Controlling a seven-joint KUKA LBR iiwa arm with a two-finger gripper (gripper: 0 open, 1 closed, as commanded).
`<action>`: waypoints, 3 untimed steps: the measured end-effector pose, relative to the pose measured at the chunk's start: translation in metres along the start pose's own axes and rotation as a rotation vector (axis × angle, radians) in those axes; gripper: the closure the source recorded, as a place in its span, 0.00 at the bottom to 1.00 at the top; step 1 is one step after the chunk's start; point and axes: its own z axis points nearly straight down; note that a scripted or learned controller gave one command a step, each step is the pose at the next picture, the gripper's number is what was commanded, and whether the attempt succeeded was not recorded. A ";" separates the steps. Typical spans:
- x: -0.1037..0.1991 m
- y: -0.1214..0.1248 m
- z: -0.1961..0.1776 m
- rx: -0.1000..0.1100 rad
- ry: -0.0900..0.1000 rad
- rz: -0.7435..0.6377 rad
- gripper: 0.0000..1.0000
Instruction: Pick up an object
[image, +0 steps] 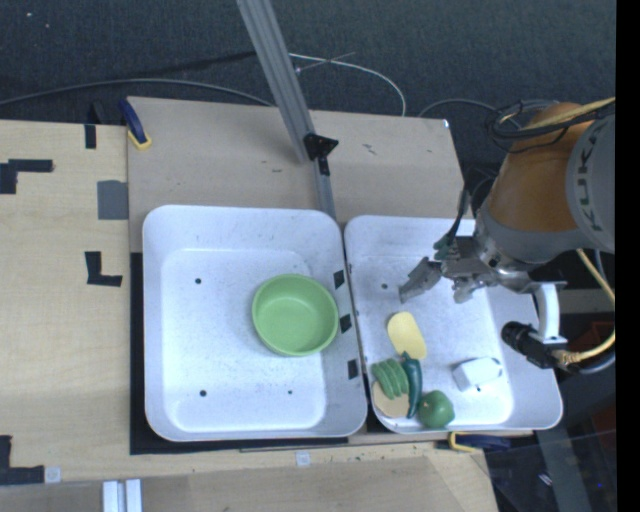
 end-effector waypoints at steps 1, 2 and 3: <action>0.000 0.000 0.000 0.000 0.000 0.000 0.00; -0.005 -0.006 0.046 0.005 0.000 0.002 0.00; -0.003 -0.006 0.090 0.005 0.000 0.001 0.00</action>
